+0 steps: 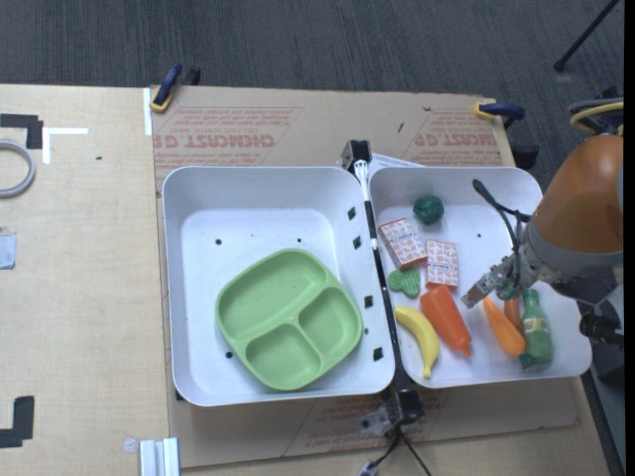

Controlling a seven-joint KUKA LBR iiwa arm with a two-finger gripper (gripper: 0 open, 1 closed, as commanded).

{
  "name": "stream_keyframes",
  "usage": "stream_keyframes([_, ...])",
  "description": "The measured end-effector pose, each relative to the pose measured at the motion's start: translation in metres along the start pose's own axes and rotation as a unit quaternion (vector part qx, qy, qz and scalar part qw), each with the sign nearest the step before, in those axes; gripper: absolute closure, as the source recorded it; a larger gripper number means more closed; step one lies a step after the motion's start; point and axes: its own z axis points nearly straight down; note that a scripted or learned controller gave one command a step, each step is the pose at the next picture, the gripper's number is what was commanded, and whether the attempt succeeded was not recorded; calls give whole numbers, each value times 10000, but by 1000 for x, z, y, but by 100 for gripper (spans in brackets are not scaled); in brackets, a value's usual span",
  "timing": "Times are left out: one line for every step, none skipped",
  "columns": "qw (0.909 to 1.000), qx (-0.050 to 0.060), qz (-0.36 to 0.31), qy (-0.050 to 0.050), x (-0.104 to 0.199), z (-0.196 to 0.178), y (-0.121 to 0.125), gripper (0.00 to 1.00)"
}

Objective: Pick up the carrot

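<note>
Gripper hung low over right bin, toward its right edge; whether open or closed could not be told. Nothing visibly held, so pick judged not yet done: descent, grasp and lift all remained.

Carrot lay on bin floor just below gripper, toward front right corner, angled, touching or nearly touching green bottle on its right. Red-orange pepper sat nearby to its left, banana beyond. Left bin held green tray.
</note>
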Motion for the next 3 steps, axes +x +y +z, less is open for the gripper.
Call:
stream_keyframes([10000, 0, -1, -1, 0, 0, 0, 0])
stream_keyframes([9997, 28, -257, 12, 9, 23, 2, 0])
stream_keyframes([9997, 19, -243, 8, 9, 14, 3, 100])
